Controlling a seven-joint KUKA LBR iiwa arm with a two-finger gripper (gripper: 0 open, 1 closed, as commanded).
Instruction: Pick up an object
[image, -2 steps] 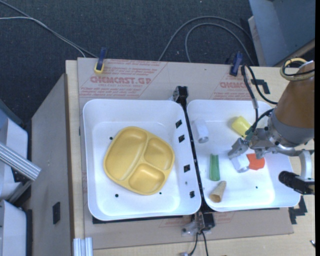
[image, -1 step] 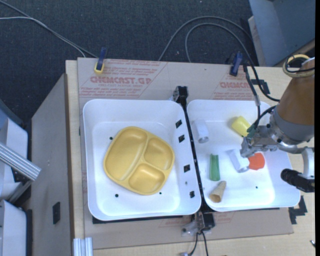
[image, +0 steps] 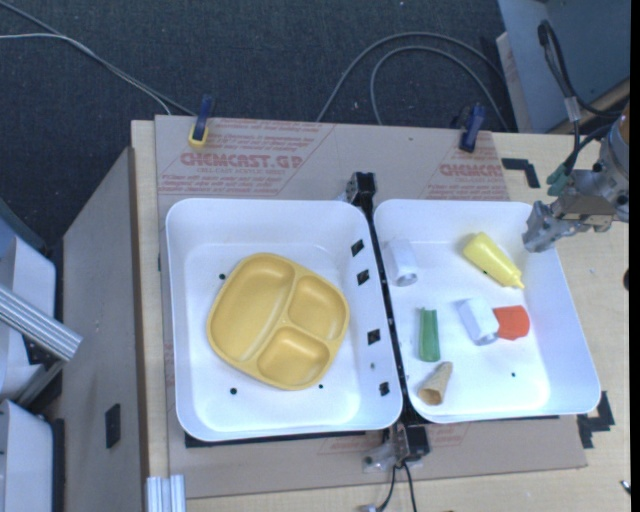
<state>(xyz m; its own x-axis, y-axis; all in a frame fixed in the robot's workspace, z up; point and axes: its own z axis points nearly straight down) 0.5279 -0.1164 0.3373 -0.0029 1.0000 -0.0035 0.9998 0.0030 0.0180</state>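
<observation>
Camera view: the tabletop (image: 150, 330) carries two shallow white bins side by side, a left bin (image: 190, 300) and a right bin (image: 560, 370), meeting at a black divider strip along their shared edge. The left bin holds a yellow divided plate (image: 277, 320), lying flat near the bin's centre with three compartments facing up. The right bin holds six small things, any of which may serve as the thing to pick up. A white cylinder (image: 404, 262) lies near the bin's far left corner, just beside the shared edge. A yellow bottle-like piece (image: 490, 259) lies tilted near the far right corner. A green stick (image: 428, 334) lies lengthwise left of the bin's centre. A white and grey block (image: 476, 321) sits near the centre, touching or just beside an orange block (image: 512, 322) on its right. A tan cone (image: 436, 382) lies near the bin's near edge, just below the green stick. The tool (image: 545, 228) hangs at the far right corner of the right bin, over its rim, near the yellow piece but apart from it. Whether the tool is apart or together cannot be told. Nothing is seen in it.
</observation>
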